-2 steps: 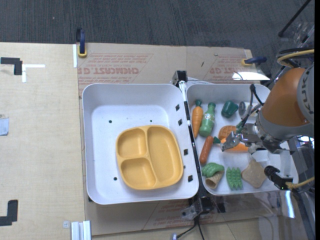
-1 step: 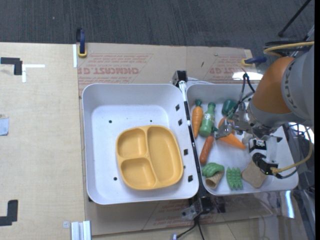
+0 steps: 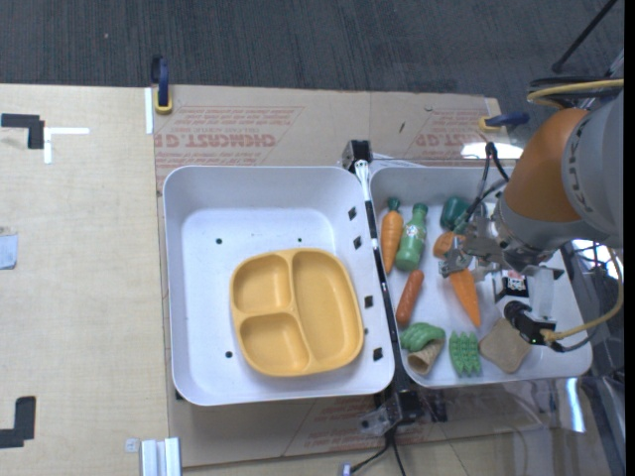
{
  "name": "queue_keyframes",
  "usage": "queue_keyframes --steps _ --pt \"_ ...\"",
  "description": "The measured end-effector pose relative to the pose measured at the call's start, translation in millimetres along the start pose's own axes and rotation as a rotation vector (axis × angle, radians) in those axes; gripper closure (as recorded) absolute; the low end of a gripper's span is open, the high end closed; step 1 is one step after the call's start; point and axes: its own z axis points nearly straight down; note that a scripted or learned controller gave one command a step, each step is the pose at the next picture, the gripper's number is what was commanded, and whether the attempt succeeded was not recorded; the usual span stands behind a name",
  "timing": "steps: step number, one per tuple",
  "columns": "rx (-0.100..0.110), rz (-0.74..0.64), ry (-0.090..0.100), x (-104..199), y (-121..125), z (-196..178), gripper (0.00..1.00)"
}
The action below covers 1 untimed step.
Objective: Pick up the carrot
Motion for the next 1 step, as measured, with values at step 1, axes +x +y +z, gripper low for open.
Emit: queue_keyframes --steps 1 --pt "-0.001 0.078 0.001 70.0 -52.1 -90.8 1.0"
